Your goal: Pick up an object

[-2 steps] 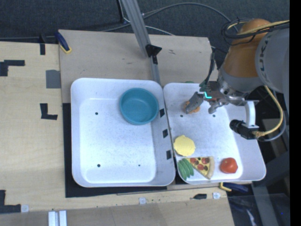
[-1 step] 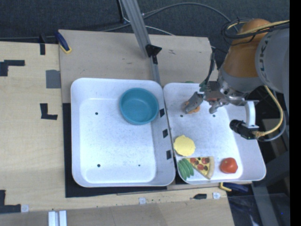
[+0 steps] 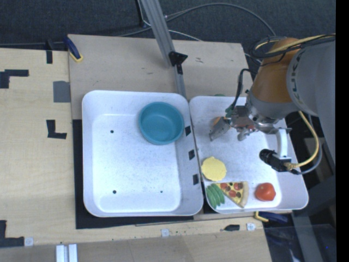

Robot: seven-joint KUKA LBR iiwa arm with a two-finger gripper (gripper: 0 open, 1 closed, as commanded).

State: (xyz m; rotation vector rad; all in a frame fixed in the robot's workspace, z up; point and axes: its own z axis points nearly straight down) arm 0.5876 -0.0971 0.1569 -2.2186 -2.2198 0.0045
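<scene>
On my left, a blue bowl (image 3: 161, 123) sits in the left bin (image 3: 109, 162). In the right bin (image 3: 294, 198), my gripper (image 3: 231, 132) hovers with fingers spread, holding nothing: the pick isn't done. The yellow disc (image 3: 214, 168), pizza slice (image 3: 234, 191), green piece (image 3: 215, 195) and tomato (image 3: 265, 191) lie nearer, unobstructed.

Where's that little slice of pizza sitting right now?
The pizza slice lies at the near edge of the right bin, between the green vegetable and the tomato.
</scene>
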